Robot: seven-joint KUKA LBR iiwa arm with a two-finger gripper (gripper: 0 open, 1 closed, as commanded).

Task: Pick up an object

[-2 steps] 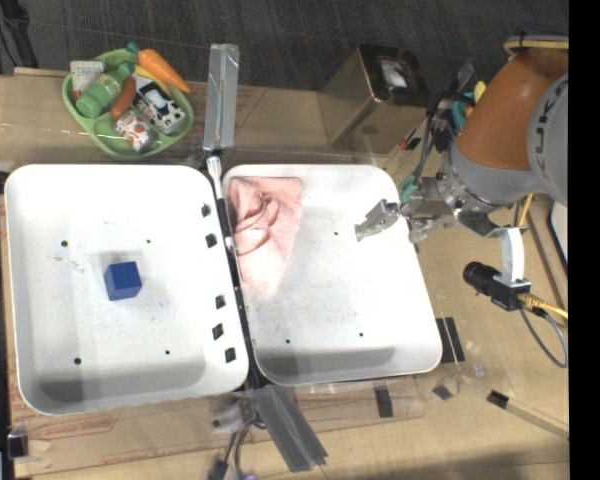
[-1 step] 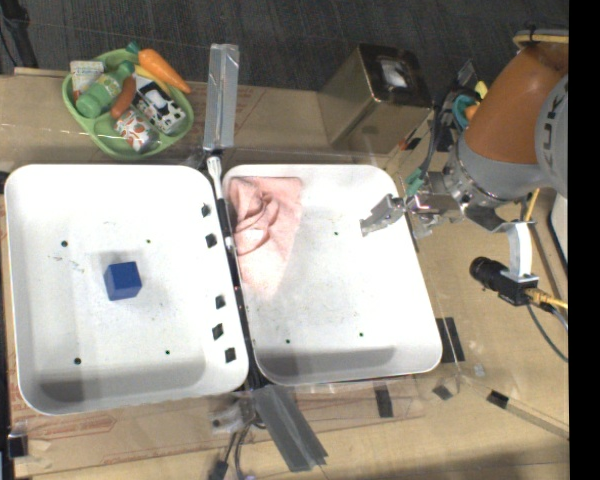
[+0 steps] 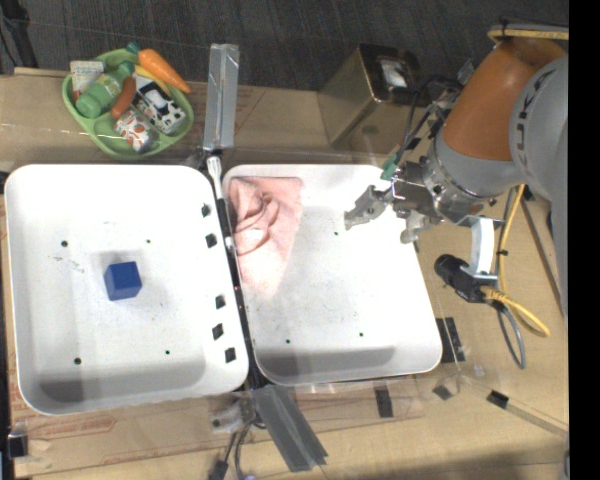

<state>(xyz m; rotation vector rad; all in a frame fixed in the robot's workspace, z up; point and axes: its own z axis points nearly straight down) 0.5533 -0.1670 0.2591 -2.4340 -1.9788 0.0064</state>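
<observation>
Flanking bench [image 3: 40,118]: green bowl [image 3: 128,98]

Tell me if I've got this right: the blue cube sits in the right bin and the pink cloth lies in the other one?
Not quite. The camera view shows the blue cube in the left bin, not the right. The pink cloth lies in the other one, the right bin, against its left wall.

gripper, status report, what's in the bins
Gripper over right bin, upper right part, holding nothing visible. Pink cloth at that bin's left wall. Blue cube in left bin. Nothing between gripper and cloth.
</observation>
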